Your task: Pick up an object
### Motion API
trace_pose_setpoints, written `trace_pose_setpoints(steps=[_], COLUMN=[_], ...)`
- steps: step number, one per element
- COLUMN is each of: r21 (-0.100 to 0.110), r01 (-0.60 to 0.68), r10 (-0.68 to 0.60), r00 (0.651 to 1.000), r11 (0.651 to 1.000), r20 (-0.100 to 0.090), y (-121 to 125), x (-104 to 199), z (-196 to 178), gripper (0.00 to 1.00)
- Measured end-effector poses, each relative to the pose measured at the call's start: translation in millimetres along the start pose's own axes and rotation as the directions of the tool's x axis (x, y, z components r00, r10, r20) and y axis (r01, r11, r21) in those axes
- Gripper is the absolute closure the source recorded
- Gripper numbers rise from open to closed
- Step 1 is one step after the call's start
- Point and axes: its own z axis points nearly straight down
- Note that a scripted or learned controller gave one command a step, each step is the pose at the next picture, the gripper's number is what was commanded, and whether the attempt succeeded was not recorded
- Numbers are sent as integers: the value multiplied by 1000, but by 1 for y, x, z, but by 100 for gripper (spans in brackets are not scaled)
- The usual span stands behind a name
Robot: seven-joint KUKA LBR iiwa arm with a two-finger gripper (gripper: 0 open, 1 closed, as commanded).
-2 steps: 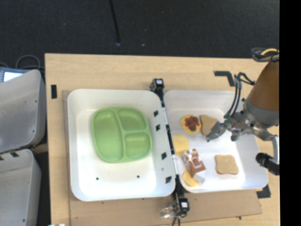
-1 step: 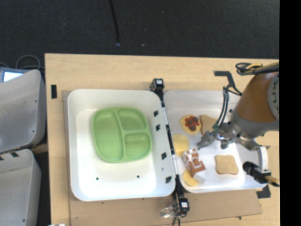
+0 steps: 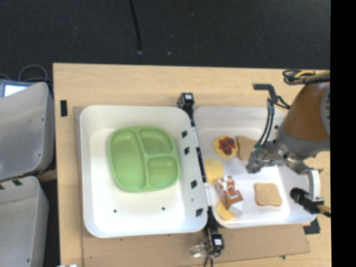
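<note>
Sitting on a light wooden bench (image 3: 139,82) over dark carpet are two white bins; the left bin (image 3: 94,204) is holding a green divided plate (image 3: 144,158). The right bin (image 3: 222,115) is holding toy food: a bread slice (image 3: 268,194) near the front, a pizza piece (image 3: 225,145) farther back. The gripper (image 3: 255,164) is hovering between them; whether its jaws are open or closed, I cannot tell.

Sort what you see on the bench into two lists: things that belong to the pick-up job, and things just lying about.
Belongs to the job:
gripper
toast slice
red-topped food piece
brown and white carton
yellow pieces
right bin

Lying about:
green divided plate
left bin
</note>
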Motion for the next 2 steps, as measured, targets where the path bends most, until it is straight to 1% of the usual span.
trace_pose_setpoints(steps=[1,2], r21=[-4,-1], r01=[14,14], r10=[-14,-14], r00=[1000,1000], r11=[1000,1000], r20=[0,0], y=[5,6], x=[9,7], z=[-55,-73], gripper=[100,100])
